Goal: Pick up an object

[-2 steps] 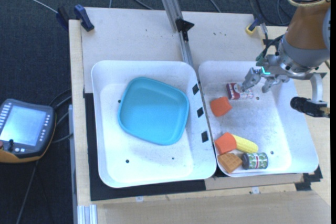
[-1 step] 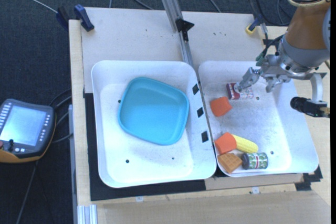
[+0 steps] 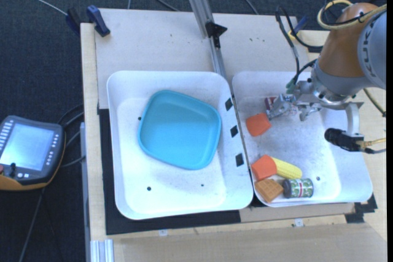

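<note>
Two white bins on a pale bench, arm low over the right one.

From the left: a teach pendant (image 3: 27,152) lies on dark carpet (image 3: 37,70) with loose cables. The left bin (image 3: 123,90) holds a blue plate (image 3: 180,129). The right bin (image 3: 344,184) (grit-speckled floor) has an orange block (image 3: 258,125) near its middle, with a second orange block (image 3: 264,167), a yellow corn cob (image 3: 287,167), a waffle-like piece (image 3: 268,189) and a small can (image 3: 299,188) at its near edge. The gripper (image 3: 279,106) hovers just beside the upper block; its jaws look slightly parted and seemingly empty.
</note>
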Controlling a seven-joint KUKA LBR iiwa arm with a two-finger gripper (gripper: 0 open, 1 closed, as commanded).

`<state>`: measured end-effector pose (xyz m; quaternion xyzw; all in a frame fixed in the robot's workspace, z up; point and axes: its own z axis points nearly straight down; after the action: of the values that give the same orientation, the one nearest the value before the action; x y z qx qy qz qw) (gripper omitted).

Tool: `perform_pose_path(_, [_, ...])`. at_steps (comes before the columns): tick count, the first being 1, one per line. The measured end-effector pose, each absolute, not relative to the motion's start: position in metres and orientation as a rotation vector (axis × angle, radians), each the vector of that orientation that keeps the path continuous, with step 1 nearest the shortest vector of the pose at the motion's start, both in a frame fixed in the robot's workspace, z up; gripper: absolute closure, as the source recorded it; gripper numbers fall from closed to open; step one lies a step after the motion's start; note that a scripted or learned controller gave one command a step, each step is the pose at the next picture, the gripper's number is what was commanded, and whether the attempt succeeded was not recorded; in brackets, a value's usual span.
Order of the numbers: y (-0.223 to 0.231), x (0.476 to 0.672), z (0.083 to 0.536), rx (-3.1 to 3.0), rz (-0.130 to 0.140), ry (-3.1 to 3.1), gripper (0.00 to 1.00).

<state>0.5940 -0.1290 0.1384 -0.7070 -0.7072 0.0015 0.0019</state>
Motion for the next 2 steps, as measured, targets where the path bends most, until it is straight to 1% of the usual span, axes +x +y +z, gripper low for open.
perform_pose_path(1, [-0.129,0.593,0.093,-2.219,0.003,-2.22,0.0])
perform_pose_path(2, [-0.129,0.595,0.107,-2.222,-0.002,-2.223,1.0])
